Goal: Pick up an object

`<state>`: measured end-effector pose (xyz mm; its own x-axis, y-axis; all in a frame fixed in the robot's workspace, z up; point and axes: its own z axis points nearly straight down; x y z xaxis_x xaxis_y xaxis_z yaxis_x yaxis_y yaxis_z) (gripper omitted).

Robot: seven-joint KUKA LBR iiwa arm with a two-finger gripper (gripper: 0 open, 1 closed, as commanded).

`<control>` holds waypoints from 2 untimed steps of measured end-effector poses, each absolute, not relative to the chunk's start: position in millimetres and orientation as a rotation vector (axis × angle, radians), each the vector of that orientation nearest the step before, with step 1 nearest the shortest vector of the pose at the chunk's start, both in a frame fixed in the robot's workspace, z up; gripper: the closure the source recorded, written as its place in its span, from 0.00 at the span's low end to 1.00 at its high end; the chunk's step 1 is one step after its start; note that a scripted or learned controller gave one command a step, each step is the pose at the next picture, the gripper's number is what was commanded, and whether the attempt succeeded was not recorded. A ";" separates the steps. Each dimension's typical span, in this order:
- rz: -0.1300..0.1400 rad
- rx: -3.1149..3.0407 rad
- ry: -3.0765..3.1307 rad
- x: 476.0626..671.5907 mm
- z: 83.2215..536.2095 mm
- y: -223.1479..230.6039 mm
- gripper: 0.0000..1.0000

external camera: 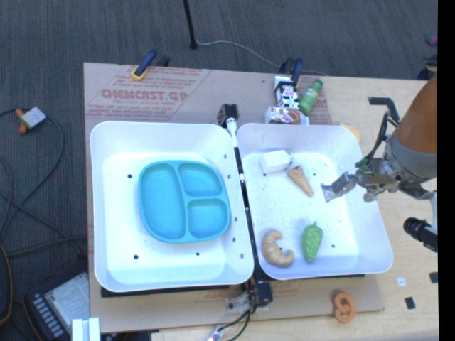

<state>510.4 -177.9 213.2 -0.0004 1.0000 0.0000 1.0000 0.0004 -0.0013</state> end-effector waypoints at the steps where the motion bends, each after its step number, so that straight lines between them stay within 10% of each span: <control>1: -0.003 -2.222 -2.223 488.1 90.1 -154.4 0.00; 2: -0.003 -2.227 -2.223 488.7 100.1 -155.4 1.00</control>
